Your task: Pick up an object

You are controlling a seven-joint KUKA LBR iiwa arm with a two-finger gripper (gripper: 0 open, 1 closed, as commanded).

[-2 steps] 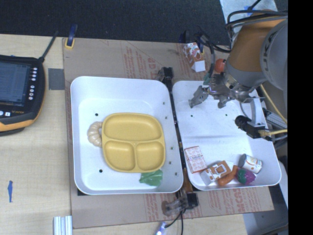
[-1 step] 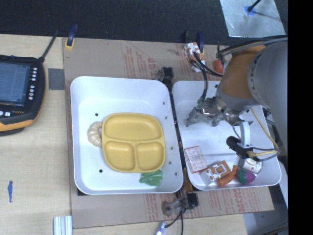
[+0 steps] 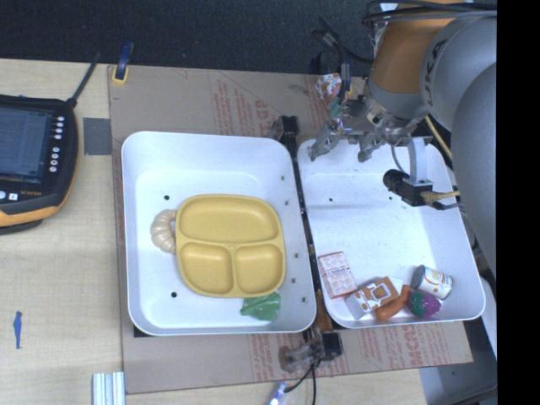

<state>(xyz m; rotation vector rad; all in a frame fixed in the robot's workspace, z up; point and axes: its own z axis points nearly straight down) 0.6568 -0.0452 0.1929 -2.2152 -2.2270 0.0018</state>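
Objects (image 3: 390,297) — well apart from open pincer (image 3: 346,148).

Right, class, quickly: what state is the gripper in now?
Gripper: open, holding nothing, above the far edge of the right bin.

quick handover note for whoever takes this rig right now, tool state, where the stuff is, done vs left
Tool: open, holding nothing, raised over the far edge of the right bin.
Right bin, near edge: small card packet, brown-and-white packet, orange piece, purple piece, small can.
Left bin: yellow divided tray, beige piece at its left, green piece at its near edge.
Done: nothing picked.
Left: choose an object, descend, grasp, lift.
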